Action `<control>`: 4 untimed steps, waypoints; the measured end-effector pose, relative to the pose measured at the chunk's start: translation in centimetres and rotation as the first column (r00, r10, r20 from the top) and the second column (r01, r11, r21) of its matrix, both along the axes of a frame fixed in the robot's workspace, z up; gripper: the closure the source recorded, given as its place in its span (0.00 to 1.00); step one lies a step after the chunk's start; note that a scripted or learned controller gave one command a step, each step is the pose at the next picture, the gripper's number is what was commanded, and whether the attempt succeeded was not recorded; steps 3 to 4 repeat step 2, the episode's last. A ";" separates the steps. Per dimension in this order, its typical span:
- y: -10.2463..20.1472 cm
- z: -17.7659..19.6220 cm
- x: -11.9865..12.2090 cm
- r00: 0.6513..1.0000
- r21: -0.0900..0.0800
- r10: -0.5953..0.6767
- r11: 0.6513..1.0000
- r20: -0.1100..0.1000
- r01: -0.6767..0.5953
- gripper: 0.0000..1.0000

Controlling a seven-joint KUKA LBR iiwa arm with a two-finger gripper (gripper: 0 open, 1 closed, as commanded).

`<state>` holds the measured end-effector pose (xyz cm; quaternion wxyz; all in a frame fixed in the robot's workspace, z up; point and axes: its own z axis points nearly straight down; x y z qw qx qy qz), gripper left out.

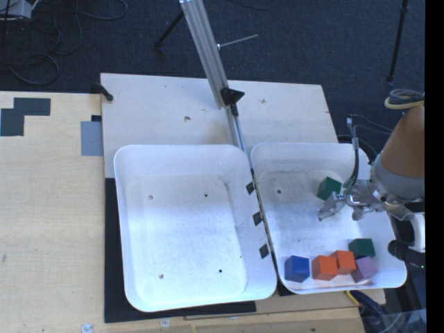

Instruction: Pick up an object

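We see even, bright light on the two white bins [187, 220]; around them the floor [312, 33] stays dark, and the whole picture is slightly soft.

A: What does the arm [406, 151] look like?

B: A rounded orange band, with a grey ring just below it toward the wrist.

A: And the end effector [341, 209]?

B: Bare silver metal, small and angular, with two short grey fingers [326, 212]. A thin dark cable [356, 159] curves up from it, beside the orange band.

A: Anything else?

B: A white fitting [415, 234] with black parts sits under the grey ring.
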<state>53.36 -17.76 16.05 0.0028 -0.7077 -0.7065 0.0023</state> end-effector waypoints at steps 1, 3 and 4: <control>-2.9 -7.3 4.6 1.000 -0.002 0.003 1.000 0.008 -0.003 0.00; 1.7 -6.9 12.4 1.000 0.001 0.008 1.000 0.011 -0.008 0.00; 1.7 -6.9 12.4 1.000 0.001 0.008 1.000 0.011 -0.008 0.00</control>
